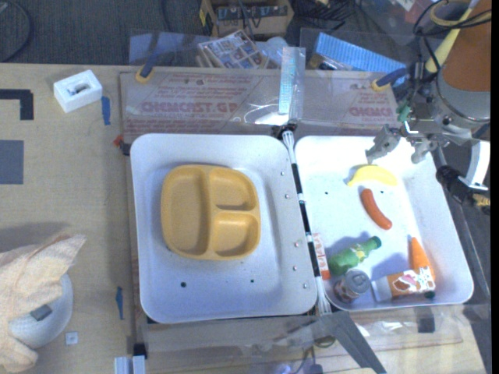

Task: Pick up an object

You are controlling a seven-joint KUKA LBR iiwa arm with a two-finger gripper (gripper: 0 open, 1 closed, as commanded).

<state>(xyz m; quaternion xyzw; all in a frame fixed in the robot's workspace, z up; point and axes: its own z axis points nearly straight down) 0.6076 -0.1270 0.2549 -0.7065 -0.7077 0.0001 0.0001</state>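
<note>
The right bin holds a yellow banana, a red sausage, a green bottle, an orange carrot, a small juice carton and a metal can. My gripper hangs over the bin's far right corner, just above and right of the banana. It is open, and nothing sits between its fingers. The grey arm with its orange band rises behind it at the upper right.
The left bin carries a yellow divided plate. Clear plastic sheets with red print lie behind both bins. A small white box sits at the far left and a crumpled cloth at the lower left.
</note>
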